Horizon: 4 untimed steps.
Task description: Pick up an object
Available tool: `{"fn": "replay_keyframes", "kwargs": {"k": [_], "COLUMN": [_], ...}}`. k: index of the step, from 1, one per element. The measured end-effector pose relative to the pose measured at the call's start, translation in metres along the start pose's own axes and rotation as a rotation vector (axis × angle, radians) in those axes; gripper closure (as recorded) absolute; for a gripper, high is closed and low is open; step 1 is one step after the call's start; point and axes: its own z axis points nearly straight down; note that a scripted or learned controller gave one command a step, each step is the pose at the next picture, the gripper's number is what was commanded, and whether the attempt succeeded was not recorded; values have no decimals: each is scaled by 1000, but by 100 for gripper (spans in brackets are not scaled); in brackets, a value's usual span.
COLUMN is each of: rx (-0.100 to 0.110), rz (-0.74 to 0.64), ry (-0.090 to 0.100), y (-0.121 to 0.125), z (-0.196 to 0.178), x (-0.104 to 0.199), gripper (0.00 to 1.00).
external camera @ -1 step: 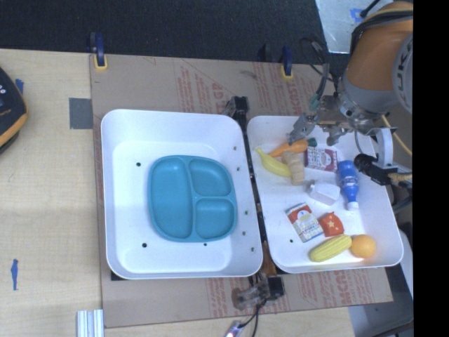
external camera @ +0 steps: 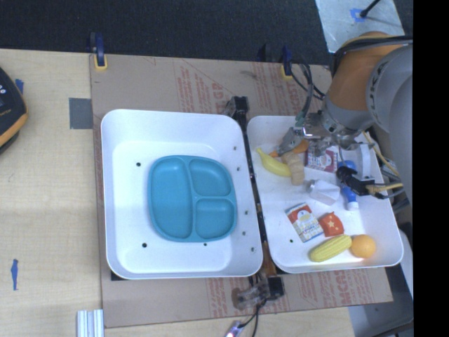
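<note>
Two shallow white plastic bins, the left one (external camera: 116, 188) and the right one (external camera: 382, 248), show a smooth, faintly glossy finish on a matt brown cardboard sheet (external camera: 175, 79) printed with faded red lettering, laid over a pale, wood-look desk (external camera: 42, 209). A blue sectioned plastic plate (external camera: 192, 197) looks smooth with a soft sheen. A yellow toy banana (external camera: 272, 163), a yellow toy corn cob (external camera: 330, 248) and a toy orange (external camera: 363, 246) appear to be moulded plastic, though the view is too coarse to be sure. A small printed red-and-white packet (external camera: 303, 222) looks like glossy card. The arm's orange band (external camera: 354, 79) is smooth and satin; its grey shell (external camera: 393, 90) is matt.
</note>
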Motion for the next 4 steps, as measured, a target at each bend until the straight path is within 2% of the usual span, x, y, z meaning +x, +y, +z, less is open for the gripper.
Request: {"fn": "replay_keyframes", "kwargs": {"k": [1,2,3,4], "rx": [-6,3,4,1], "rz": [-3,-3,-3,0], "ry": [-3,0,0,0], "y": [8,6,6,6], "z": [6,10,10,10], "x": [20,31,32,18], "gripper": [0,0,0,0]}}
